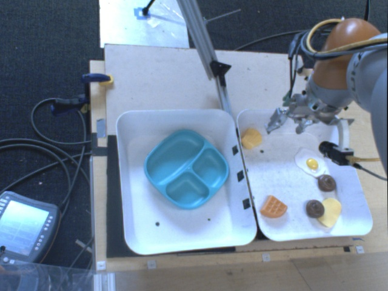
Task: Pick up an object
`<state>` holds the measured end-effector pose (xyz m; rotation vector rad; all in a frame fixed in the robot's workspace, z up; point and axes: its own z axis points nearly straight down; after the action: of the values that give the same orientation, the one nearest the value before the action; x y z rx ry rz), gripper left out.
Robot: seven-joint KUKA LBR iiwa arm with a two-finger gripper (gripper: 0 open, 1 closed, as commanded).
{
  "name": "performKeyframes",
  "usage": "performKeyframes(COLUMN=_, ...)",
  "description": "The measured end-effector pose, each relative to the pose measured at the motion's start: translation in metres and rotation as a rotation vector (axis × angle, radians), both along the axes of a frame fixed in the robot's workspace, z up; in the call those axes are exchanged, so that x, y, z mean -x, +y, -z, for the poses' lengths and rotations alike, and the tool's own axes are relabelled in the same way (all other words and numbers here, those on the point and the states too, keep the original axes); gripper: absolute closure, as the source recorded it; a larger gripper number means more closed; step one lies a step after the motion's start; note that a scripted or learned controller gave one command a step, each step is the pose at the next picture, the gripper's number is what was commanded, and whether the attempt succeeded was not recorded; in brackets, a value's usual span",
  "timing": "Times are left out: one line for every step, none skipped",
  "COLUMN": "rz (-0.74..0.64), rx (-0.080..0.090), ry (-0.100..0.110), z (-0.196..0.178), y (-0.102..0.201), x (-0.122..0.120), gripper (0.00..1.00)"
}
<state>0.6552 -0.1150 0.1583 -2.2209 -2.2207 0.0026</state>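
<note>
From the overhead camera, the gripper (290,121) hovered over the right bin's (364,214) far edge, fingers apart and holding nothing. Near it lay a yellow piece (251,139); a fried egg (311,163), two brown rounds, a waffle (273,207) and a yellow heart (330,212) lay nearer. The left bin (136,223) held a blue divided plate (187,168).

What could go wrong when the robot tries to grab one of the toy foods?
1. The gripper hangs near the right bin's far rim, beside the yellow piece, so it might bump the wall.
2. The two brown cookies, fried egg and pale yellow piece lie close together; grabbing one could shove the others.
</note>
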Motion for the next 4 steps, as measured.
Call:
performKeyframes(rz=0.000, rx=0.001, ry=-0.007, z=-0.014, y=0.000, x=-0.002, gripper=1.00)
performKeyframes(rz=-0.005, rx=0.001, ry=-0.010, z=-0.069, y=0.000, x=-0.004, gripper=1.00)
performKeyframes(rz=-0.005, rx=0.000, ry=-0.006, z=-0.081, y=0.000, x=-0.005, gripper=1.00)
performKeyframes(rz=-0.012, rx=-0.003, ry=-0.004, z=-0.087, y=0.061, x=-0.004, gripper=1.00)
